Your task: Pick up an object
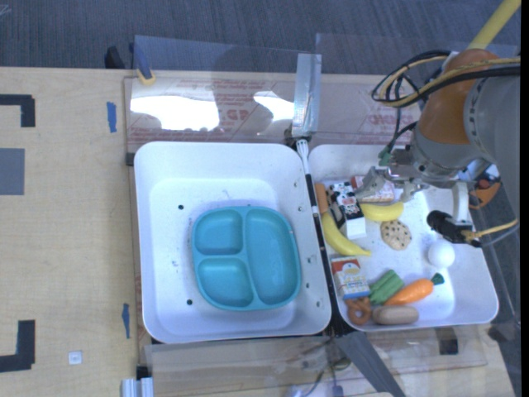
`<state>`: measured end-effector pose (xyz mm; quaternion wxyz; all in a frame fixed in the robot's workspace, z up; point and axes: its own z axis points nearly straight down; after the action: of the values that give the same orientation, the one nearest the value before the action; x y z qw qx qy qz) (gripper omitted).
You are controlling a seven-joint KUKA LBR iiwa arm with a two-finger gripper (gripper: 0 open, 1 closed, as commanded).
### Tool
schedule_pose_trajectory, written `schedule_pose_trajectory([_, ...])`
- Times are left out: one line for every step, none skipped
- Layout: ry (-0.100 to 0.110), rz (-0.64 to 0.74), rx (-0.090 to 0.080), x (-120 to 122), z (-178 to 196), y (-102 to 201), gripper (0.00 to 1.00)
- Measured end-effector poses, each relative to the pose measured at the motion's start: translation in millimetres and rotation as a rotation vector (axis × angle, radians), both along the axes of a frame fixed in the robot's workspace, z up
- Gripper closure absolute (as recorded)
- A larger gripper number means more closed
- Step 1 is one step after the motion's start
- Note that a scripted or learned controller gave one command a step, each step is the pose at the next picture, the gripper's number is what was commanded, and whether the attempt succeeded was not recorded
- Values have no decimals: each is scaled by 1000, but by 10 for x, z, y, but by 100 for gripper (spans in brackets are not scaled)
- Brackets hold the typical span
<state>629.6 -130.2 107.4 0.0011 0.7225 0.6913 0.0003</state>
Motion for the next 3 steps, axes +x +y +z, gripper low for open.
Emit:
schedule_pose_trajectory([-14, 53, 2, 137, -129, -529, 0])
schedule_pose_trajectory([-22, 90, -2, -54, -123, -592, 0])
schedule_pose_trajectory([-16, 229, -7, -26, -135, -423, 0])
